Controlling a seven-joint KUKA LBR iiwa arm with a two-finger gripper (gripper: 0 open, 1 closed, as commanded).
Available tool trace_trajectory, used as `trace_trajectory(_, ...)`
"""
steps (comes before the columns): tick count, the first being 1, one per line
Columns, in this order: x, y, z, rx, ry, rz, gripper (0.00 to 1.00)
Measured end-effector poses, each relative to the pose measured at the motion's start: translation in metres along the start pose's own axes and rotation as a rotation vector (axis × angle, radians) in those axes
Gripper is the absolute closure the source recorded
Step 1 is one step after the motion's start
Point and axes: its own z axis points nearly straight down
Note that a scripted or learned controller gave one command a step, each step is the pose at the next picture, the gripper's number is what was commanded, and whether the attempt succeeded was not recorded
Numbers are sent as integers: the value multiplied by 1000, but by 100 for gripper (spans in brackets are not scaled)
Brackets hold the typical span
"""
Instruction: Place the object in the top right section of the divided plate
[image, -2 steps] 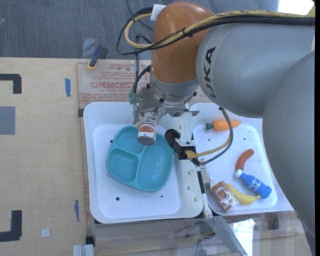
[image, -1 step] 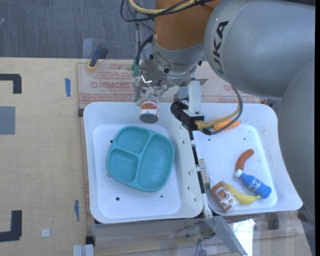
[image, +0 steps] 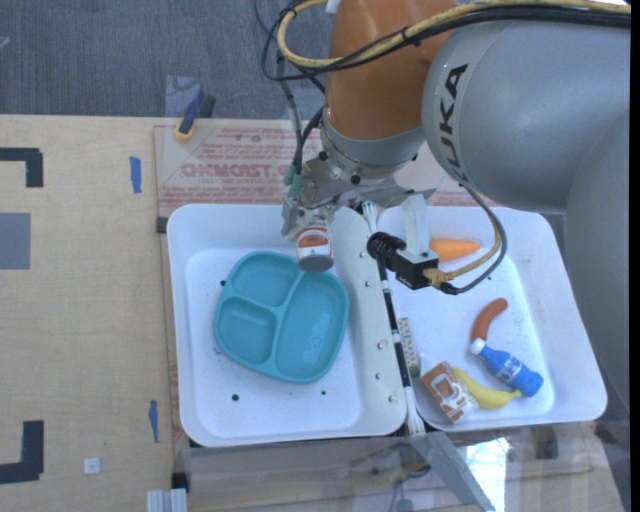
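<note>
You have open white floor all around the divided plate (image: 281, 328) in the left bin (image: 195, 400), widest toward the front. The small can (image: 314, 250) hangs at the plate's far right edge, under the gripper (image: 304, 222). In the right bin (image: 570, 330), the carrot (image: 455, 247), sausage (image: 487, 320), bottle (image: 508, 368) and banana (image: 485, 391) crowd the floor.

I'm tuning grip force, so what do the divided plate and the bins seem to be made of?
The teal divided plate looks like moulded plastic, smooth with a soft sheen and rounded ridges. The white bins, left bin and right bin, look like thin formed plastic, matte with faint speckling; foam can't be ruled out.
</note>
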Motion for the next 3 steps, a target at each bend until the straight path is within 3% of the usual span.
trace_trajectory(1,26,38,25,-5,-1,-93,100)
trace_trajectory(2,26,38,24,-5,-1,-93,0)
trace_trajectory(3,26,76,121,0,0,-75,0)
